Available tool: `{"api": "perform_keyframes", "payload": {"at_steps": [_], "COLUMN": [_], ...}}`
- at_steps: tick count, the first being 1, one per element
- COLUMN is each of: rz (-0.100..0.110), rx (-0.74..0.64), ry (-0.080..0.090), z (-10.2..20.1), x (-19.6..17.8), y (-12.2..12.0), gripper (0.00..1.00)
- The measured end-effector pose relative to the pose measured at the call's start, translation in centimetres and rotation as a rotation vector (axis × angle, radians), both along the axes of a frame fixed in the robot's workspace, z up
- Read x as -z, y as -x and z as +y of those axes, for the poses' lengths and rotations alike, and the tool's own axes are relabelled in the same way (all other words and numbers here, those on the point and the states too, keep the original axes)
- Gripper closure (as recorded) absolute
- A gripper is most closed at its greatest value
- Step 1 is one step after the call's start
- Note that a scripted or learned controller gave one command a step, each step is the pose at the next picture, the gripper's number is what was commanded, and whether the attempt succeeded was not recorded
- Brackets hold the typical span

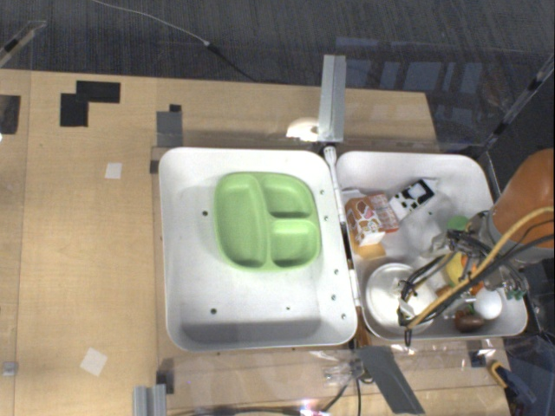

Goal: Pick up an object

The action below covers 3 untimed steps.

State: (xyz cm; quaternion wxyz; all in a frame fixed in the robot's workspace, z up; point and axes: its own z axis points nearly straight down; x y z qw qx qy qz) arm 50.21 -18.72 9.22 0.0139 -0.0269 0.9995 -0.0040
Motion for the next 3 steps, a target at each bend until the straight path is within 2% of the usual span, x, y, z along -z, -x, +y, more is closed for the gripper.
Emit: {"api": "perform_keyframes", "payload": {"at_steps": [1,2,3], "rz": [0.007,-0.002,0.0], "rx": [-0.117,-0.033,0.053], "ry": [0.0,0.001,-0.003], "z": [-1.5,-1.2,-1.8], "x": [-0.7,-0.4,-0.2], "y": [-8.7,-7.7,-5.8], "gripper": [0.0,0.0,0.0]}}
